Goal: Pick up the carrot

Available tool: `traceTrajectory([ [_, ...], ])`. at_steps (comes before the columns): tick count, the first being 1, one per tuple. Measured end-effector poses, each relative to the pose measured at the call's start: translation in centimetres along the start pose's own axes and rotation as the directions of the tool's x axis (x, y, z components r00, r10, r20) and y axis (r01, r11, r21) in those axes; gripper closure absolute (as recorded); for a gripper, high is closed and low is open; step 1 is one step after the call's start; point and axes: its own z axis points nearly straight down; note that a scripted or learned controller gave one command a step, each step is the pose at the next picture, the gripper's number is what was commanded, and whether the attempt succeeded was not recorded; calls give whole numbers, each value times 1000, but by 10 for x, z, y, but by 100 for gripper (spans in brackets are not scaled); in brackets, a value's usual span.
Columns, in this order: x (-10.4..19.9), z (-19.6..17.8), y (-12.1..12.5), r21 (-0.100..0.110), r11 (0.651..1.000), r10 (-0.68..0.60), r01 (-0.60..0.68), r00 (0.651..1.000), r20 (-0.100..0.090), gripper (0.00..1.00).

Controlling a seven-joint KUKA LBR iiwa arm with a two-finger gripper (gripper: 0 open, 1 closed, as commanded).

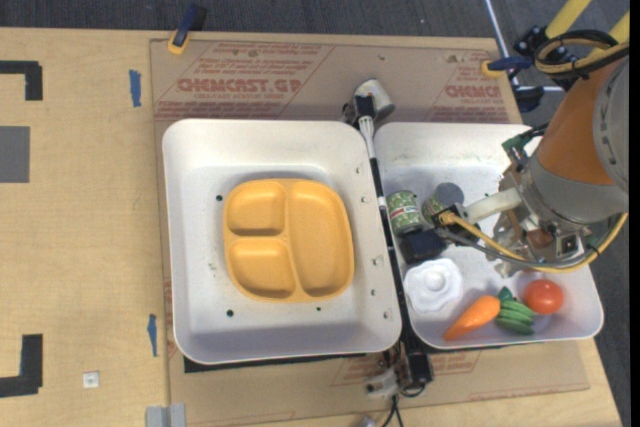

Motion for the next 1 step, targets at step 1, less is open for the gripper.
traceTrajectory([
  [1,-18,59,86,-1,969,-247,247,969,0,100],
])
